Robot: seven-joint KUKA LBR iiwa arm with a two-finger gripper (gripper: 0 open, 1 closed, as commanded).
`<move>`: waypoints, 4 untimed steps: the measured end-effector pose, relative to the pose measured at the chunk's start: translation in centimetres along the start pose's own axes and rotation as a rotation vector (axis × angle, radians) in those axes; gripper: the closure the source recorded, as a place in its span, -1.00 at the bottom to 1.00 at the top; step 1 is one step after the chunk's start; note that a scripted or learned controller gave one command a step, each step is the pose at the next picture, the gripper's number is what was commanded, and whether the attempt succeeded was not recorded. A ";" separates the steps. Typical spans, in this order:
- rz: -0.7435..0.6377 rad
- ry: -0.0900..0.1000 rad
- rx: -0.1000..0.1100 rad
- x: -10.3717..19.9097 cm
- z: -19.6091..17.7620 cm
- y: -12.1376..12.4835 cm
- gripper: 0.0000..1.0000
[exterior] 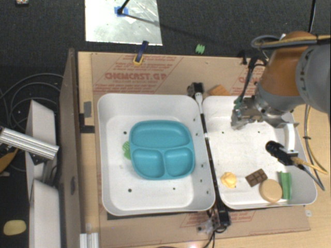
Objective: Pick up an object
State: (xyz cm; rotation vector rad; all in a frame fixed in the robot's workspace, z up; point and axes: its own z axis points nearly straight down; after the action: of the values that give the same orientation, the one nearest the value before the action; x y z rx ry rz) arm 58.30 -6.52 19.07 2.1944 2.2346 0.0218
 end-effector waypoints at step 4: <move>0.022 -0.004 0.016 -5.8 11.1 -0.6 -1.00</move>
State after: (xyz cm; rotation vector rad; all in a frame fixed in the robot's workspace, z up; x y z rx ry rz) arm 57.94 -12.26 7.99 2.2247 2.2166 -0.0012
